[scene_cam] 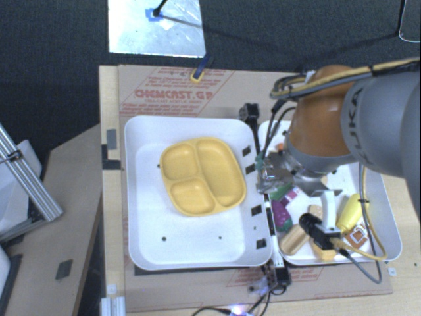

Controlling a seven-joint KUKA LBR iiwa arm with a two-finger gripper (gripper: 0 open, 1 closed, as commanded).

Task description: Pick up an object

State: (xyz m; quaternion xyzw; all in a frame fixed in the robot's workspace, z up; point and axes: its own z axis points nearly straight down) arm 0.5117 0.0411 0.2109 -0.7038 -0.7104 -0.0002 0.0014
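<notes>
Pincer (284,188) low in right bin (393,232), grip state unclear, just above purple object (282,214).

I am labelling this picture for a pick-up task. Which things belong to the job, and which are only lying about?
Job:
- arm above the right bin
- small objects there: yellow item, purple item, tan piece

Lying about:
- yellow divided tray in the left bin
- foil sheet
</notes>
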